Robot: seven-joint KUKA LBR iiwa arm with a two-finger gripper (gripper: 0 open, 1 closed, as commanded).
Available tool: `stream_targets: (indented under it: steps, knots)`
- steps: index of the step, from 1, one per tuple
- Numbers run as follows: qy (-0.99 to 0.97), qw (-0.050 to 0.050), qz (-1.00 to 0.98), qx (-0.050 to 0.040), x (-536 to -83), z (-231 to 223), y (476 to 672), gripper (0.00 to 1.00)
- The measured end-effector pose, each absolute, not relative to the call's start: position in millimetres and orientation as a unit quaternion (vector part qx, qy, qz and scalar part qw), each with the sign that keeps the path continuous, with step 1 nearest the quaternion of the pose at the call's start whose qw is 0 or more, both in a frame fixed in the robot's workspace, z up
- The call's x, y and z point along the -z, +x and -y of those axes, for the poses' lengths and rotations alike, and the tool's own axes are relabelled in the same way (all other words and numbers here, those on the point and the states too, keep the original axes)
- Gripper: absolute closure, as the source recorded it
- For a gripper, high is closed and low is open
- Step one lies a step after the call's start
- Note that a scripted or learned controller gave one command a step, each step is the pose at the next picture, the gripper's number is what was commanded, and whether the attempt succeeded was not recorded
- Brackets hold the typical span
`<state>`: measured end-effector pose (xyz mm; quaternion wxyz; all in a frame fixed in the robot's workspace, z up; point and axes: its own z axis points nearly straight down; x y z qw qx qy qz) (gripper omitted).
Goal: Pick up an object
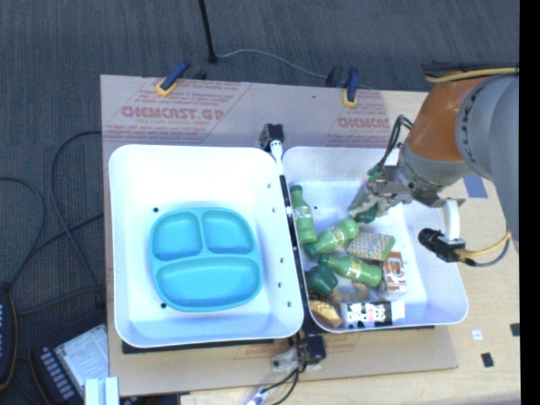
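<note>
In the right bin (pixel 439 298) we see a heap of small things: green bottles (pixel 337 241), a checked block (pixel 371 245), and a playing-card box (pixel 371 313) near the front wall. The gripper (pixel 368 205) hangs just above the heap's far edge; we cannot tell how it is set. The left bin (pixel 135 175) holds a blue divided plate (pixel 205 258).

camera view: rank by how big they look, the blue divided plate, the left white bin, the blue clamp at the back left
1. left white bin
2. blue divided plate
3. blue clamp
</note>
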<state>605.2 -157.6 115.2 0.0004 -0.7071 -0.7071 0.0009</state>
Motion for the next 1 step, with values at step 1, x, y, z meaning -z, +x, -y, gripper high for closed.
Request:
stream_targets:
  steps: [1]
  knots:
    - [-0.706, -0.001, 0.708, 0.0006, -210.9, 90.9, 620.9, 1.00]
